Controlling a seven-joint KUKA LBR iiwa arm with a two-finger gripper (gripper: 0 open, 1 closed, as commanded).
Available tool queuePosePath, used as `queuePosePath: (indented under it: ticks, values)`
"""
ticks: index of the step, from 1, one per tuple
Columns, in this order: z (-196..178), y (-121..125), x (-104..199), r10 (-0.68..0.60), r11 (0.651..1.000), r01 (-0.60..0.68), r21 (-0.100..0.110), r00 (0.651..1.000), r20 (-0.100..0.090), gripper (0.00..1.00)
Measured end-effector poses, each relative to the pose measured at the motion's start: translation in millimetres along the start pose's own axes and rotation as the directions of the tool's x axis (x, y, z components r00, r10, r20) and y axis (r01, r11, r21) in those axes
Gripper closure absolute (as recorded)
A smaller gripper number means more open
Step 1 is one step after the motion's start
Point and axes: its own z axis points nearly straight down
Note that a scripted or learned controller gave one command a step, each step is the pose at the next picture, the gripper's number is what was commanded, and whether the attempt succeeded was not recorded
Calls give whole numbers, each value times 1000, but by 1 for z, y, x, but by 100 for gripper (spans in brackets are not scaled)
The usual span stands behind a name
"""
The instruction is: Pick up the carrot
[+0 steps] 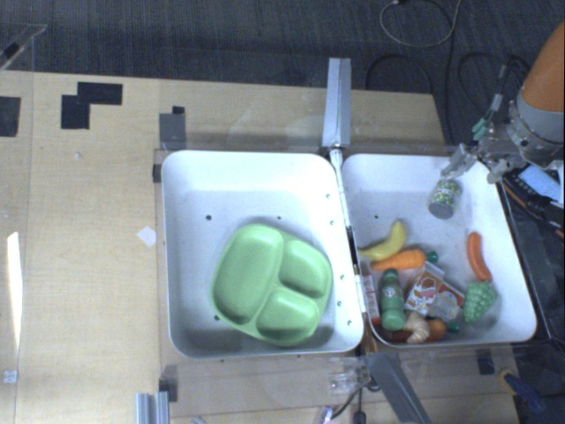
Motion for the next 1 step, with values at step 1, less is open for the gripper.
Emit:
queuePosePath:
  ticks: [1]
  values:
    - [87, -48, 46, 62, 998, -62, 1, 998, -1, 0]
